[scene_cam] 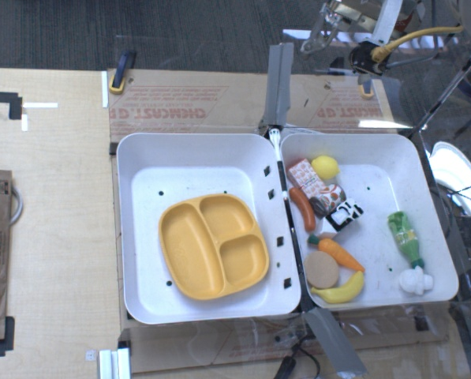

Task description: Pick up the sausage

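Lying in right bin, sausage beside carton, near carrot

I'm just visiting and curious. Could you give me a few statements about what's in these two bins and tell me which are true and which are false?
1. The yellow plate lies in the left bin. True.
2. The sausage lies on the plate. False: it is in the right bin, near the dividing wall.
3. The carrot is in the right bin. True.
4. The green bottle lies beside the plate. False: it lies at the right bin's far right side.
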Robot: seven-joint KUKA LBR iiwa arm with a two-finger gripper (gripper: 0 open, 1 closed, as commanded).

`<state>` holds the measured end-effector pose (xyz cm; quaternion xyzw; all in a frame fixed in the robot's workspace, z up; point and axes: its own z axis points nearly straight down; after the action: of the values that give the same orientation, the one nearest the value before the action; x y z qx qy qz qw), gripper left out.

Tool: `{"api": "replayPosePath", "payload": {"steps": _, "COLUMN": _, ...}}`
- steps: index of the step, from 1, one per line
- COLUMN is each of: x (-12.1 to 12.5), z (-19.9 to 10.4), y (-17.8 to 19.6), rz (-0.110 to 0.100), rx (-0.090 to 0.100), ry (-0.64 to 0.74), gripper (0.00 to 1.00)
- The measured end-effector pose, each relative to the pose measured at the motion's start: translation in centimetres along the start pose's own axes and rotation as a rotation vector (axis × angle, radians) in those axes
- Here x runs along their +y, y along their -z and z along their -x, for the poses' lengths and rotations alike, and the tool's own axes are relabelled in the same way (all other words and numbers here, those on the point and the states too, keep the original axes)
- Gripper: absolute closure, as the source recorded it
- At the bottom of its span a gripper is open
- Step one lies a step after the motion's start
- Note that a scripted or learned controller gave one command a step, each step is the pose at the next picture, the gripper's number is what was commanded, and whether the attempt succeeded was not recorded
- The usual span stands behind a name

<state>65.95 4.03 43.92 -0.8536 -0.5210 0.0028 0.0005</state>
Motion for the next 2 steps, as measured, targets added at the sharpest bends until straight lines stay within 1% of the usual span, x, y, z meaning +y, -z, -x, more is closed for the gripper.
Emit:
{"api": "replayPosePath", "payload": {"steps": 1, "x": -2.6, "z": -5.1, "y": -0.3, "rz": 0.0, "rx": -0.001, "ry": -0.382, "gripper": 0.0}}
{"api": "replayPosePath", "payload": {"steps": 2, "x": -9.4, "z": -15.4, "y": 0.1, "rz": 0.001, "rx": 0.002, "ry": -0.542, "gripper": 0.0}}
